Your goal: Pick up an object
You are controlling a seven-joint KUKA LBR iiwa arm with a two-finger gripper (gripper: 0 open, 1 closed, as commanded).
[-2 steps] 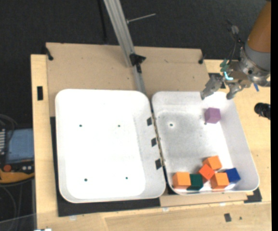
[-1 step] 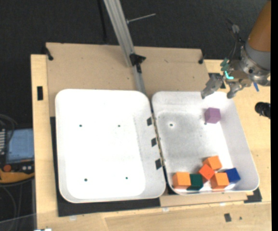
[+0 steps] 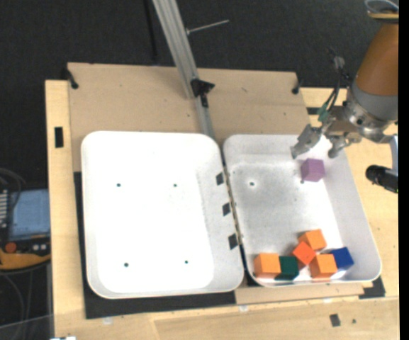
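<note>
Camera view, jaws spread apart above matte purple cube [image 3: 312,169], smooth white bin [image 3: 275,190]

Even overhead light, white bins [image 3: 154,211] glaring bright, surroundings dark, the picture soft, perhaps slightly blurred

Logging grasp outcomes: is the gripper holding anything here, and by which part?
Nothing is held. The gripper is open above the purple block, which sits below the fingertips, not between them.

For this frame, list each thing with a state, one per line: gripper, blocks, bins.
gripper: open, above the purple block, holding nothing.
purple block: lying free in the right bin.
orange, green and blue blocks: clustered at that bin's near edge.
left bin: holds no blocks.
</note>
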